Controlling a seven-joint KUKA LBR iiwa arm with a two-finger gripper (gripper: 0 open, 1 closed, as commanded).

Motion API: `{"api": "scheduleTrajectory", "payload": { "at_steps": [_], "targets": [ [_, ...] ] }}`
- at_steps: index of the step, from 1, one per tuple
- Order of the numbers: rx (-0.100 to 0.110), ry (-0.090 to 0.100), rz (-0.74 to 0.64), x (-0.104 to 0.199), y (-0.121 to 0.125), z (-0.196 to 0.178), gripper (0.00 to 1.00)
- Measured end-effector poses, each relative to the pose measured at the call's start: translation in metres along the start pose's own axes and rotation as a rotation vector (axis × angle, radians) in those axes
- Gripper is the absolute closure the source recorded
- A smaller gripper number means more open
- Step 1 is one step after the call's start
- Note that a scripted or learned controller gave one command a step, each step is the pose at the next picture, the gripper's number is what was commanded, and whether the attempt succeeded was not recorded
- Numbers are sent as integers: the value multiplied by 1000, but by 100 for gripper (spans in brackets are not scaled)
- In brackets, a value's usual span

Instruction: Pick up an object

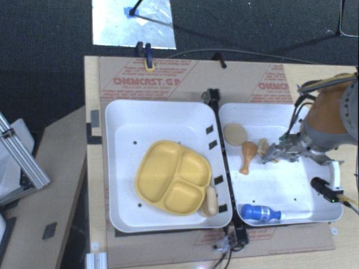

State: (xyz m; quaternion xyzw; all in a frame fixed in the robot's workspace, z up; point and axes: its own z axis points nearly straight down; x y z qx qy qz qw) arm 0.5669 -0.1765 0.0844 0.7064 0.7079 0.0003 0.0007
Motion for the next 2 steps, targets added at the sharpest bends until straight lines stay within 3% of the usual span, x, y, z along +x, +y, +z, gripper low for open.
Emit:
{"api": "scheduleTrajectory", "payload": {
  "at_steps": [1,2],
  "targets": [
    [-2,-1,0,0,1,-11,100],
    [-4,-1,-2,8,-1,-69,100]
  ]
}}
